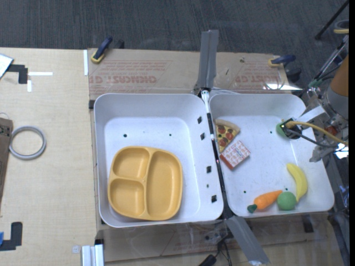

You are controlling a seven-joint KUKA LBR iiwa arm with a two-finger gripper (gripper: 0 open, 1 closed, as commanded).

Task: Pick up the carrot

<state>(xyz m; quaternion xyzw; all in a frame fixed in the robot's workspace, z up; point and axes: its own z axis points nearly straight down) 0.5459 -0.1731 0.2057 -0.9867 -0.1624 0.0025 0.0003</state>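
White plastic forms two shallow bins side by side on a pale bench (50, 204), seen from above at a slant. In the left bin (150, 123) we see a yellow divided plate (147, 183) and nothing else. The right bin (260, 162) holds several toy foods. A pizza slice (226, 133) lies at its far left, with a small red and white box (234, 154) just beside it on the near side.

The carrot (268, 199) lies along the near wall of the right bin, towards the near right corner. It is orange and on its side, with the green stalk end pointing left and slightly nearer. Its thick end touches, or very nearly touches, a green ball (287, 200) on its right. A banana (298, 180) curves just behind the ball.

The grey arm reaches in from the right, and its gripper (326, 147) sits over the right edge of the right bin, farther back than the carrot and well apart from it. We cannot tell whether the pincer is wide or narrow; it is too cluttered to read. We see nothing held in it.

We judge this to be the approach step, with the grasp not yet begun. The next move calls for travelling nearer and leftwards, then descending over the carrot's middle, clear of the ball and the bin wall.
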